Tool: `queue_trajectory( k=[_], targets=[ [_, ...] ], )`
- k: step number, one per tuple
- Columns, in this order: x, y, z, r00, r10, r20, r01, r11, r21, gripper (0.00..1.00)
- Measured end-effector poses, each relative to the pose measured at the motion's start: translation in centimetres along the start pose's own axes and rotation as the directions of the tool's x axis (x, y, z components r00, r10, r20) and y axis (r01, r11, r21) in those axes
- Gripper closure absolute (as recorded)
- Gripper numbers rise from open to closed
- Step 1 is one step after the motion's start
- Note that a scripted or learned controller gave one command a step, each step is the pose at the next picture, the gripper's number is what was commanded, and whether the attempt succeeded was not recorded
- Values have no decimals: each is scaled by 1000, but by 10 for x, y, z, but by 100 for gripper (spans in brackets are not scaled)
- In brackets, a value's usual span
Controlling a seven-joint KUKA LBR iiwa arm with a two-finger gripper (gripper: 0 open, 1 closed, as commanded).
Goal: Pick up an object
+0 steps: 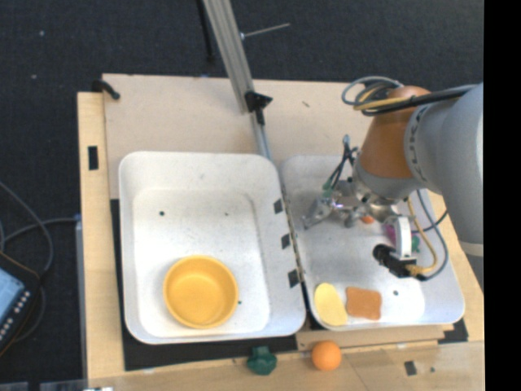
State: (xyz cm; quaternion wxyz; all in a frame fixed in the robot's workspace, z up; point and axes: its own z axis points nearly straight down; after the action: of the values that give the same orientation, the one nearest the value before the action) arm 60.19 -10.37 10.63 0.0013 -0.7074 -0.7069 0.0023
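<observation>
We count two bins (138,218), one yellow bowl (200,291), one orange ball (326,355); the gripper's (316,215) state we cannot tell.

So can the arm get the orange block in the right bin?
Probably yes. The block lies flat near the right bin's front edge, nothing on top, beside a yellow disc.
</observation>
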Motion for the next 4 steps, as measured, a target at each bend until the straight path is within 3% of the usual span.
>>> queue_trajectory(
  k=[1, 2, 4],
  targets=[
    [-1, 0, 5, 1000, 1, 0, -1, 1000, -4, 0],
    [-2, 1, -6, 1000, 6, -1, -6, 1000, -8, 100],
    [-2, 8, -102, 1000, -3, 0, 3, 1000, -12, 100]
  ],
)
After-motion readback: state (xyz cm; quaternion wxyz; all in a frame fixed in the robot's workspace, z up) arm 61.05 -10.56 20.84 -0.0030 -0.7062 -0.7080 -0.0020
